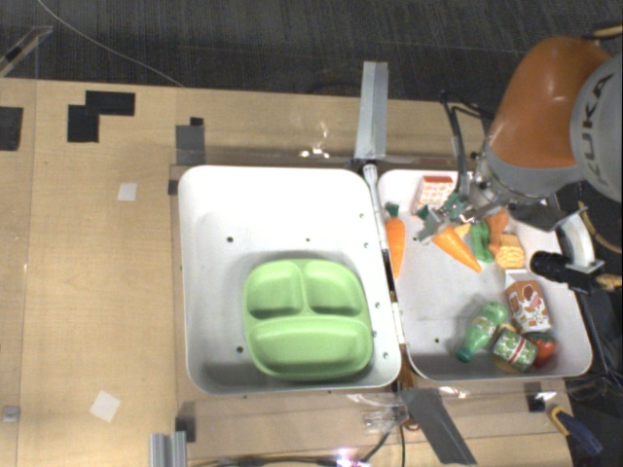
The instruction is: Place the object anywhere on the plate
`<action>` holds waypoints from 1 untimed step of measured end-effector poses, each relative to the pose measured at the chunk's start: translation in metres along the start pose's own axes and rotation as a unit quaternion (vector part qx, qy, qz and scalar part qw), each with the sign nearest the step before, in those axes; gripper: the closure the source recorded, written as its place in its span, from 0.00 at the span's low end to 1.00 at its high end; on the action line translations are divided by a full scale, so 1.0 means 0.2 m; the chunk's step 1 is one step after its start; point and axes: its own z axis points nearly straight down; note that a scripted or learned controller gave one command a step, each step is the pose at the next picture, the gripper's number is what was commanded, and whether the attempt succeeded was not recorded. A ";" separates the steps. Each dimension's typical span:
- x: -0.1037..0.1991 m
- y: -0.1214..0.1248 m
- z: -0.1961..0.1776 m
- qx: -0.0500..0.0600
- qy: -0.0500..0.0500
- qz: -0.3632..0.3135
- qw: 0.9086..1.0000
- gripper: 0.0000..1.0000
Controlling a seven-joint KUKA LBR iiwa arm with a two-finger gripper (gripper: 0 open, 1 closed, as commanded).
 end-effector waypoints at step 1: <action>0.39 -0.23 -0.11 -0.001 0.001 -0.039 0.999 1.00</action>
